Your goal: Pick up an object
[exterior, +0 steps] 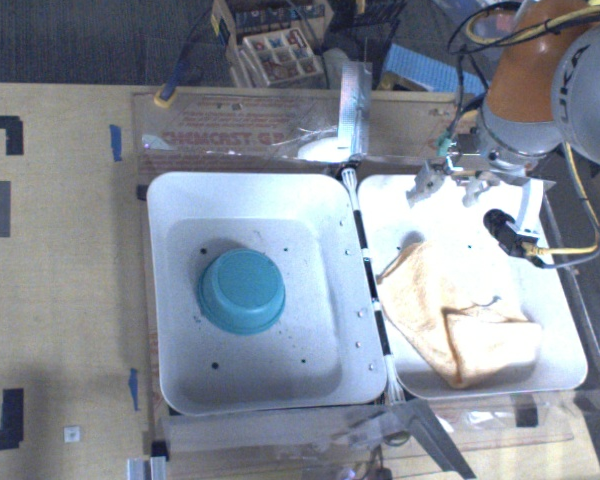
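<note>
A teal bowl (pixel 242 289) lies upside down in the middle of the left bin (pixel 170 208). A crumpled tan cloth (pixel 450 313) spreads over the floor of the right bin (pixel 570 358), reaching its near right corner. My gripper (pixel 446 186) hangs over the far end of the right bin, above and beyond the cloth's far edge. Its two fingers stand apart with nothing between them.
The grey arm with its orange band (pixel 530 58) comes in at the top right. A black cable and yellow connector (pixel 525 243) hang by the right bin's right wall. A cardboard wall (pixel 240 128) and clutter stand behind the bins.
</note>
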You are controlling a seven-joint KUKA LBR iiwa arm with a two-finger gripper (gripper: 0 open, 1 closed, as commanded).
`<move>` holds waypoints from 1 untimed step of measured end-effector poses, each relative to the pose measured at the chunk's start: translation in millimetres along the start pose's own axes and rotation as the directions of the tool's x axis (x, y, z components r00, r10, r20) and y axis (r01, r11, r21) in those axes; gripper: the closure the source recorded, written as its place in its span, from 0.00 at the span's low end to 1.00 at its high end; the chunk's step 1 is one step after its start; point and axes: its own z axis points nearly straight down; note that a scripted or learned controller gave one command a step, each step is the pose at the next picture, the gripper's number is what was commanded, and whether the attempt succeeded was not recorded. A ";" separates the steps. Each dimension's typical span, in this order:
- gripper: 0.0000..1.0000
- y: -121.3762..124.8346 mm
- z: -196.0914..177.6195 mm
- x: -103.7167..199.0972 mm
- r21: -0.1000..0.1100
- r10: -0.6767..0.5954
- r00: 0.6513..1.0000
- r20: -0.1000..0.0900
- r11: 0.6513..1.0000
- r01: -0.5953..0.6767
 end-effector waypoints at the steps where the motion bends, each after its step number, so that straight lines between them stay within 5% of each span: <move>1: 0.00 -20.3 92.7 -0.6 -0.002 -0.030 1.000 0.001 1.000 0.030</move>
